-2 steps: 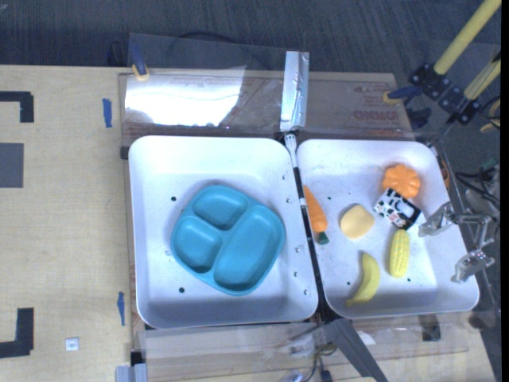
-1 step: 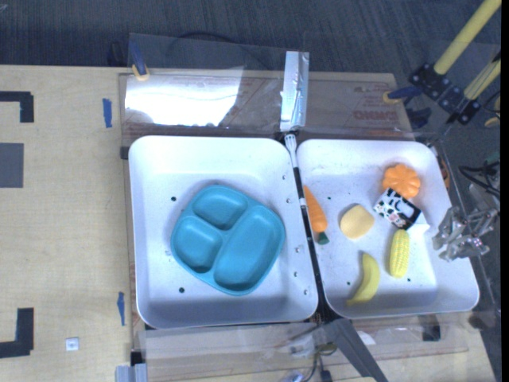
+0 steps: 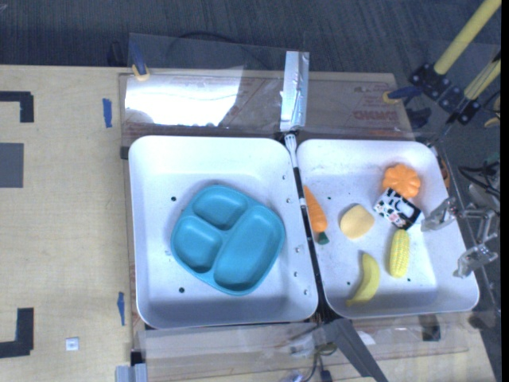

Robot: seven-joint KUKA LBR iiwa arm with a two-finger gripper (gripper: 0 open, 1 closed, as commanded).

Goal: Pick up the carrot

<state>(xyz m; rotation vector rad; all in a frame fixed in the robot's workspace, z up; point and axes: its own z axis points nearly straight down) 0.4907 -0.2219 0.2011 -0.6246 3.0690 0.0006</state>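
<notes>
Against the left wall of the right-hand shallow white bin [image 3: 413, 297], the small orange plastic carrot [image 3: 316, 216] is seen lying untouched. The approach is judged not yet begun; a reach across the bin is called for. How far the claw is open cannot be told.

Blue three-compartment plastic plate [image 3: 229, 236] in the left white bin [image 3: 151, 161], orange carrot with green tip [image 3: 316, 216] against the right white bin's [image 3: 457, 297] left wall, yellow banana [image 3: 367, 278], corn cob [image 3: 399, 252] (upright in view), small orange pumpkin [image 3: 402, 180].
</notes>
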